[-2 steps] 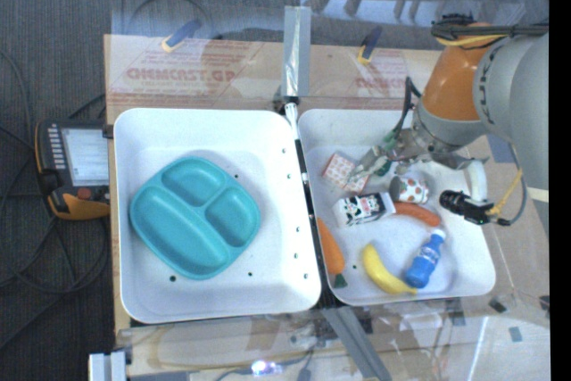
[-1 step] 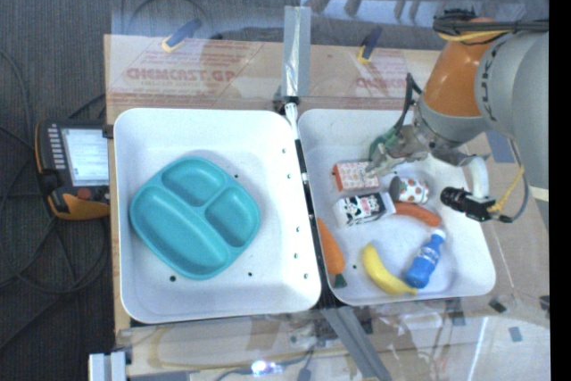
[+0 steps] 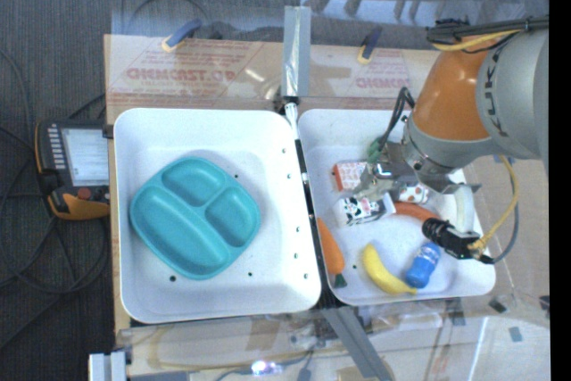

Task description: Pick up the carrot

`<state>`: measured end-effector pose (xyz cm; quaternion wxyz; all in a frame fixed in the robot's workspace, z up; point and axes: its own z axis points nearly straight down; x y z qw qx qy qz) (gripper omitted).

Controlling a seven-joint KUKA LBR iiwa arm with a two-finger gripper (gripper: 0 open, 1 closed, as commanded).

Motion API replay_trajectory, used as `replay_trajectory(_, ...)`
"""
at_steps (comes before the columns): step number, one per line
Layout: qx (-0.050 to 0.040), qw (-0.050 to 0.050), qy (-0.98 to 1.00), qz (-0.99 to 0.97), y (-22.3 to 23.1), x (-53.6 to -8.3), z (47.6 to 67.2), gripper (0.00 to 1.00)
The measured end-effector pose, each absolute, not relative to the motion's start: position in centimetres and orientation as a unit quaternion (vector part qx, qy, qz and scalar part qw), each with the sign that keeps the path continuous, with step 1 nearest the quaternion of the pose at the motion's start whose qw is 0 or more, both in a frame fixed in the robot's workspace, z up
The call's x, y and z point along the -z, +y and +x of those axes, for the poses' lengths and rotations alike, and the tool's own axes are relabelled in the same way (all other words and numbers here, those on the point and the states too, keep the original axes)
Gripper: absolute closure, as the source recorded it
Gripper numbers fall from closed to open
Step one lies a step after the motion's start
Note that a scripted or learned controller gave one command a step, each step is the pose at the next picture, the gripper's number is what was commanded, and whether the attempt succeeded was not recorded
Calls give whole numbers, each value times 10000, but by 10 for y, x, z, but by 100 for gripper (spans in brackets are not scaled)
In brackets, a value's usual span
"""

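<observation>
- the carrot lay at the left edge of the right bin, against the wall by the divide, tip toward the near rim, not yet lifted.
- the jaws hung over the middle of that bin, above a small cow-patterned carton and beside a red packet; i could not tell whether they were apart or together.
- nothing was seen gripped; by my judgement the reach across to the carrot and the grasp were all left to do.
- a banana and a blue bottle lay near the carrot; the teal divided plate sat in the left bin.
</observation>
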<state>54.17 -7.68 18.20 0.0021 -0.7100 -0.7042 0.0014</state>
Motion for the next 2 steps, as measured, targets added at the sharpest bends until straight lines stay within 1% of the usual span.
replay_trajectory(1, -4, 19, -8293, -5588, -87, -182, 487, 100)
replay_trajectory(2, 1, 9, -8893, -4573, -92, -183, 485, 100)
